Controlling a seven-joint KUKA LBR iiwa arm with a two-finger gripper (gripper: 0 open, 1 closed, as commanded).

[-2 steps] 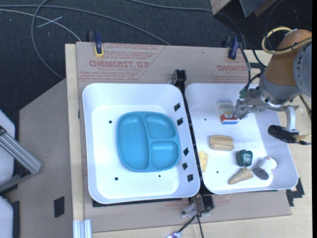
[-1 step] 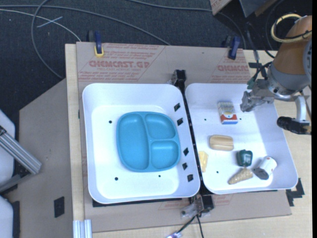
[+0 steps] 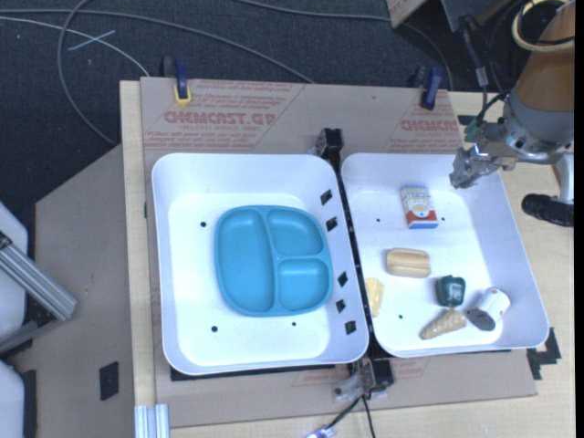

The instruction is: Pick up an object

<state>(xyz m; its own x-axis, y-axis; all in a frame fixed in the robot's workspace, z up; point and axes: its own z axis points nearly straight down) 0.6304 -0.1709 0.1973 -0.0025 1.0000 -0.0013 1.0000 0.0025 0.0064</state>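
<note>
The grey metal hand [image 3: 467, 166] is seen at the right bin's upper right; whether it is clenched cannot be told. The small white-and-red carton [image 3: 417, 207] lies just lower left of it.

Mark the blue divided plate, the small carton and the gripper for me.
blue divided plate [image 3: 273, 259]: camera view, on the centre ridge.
small carton [image 3: 418, 207]: camera view, on its top face.
gripper [image 3: 467, 173]: camera view, at the fingertips over the right bin's far edge.
</note>
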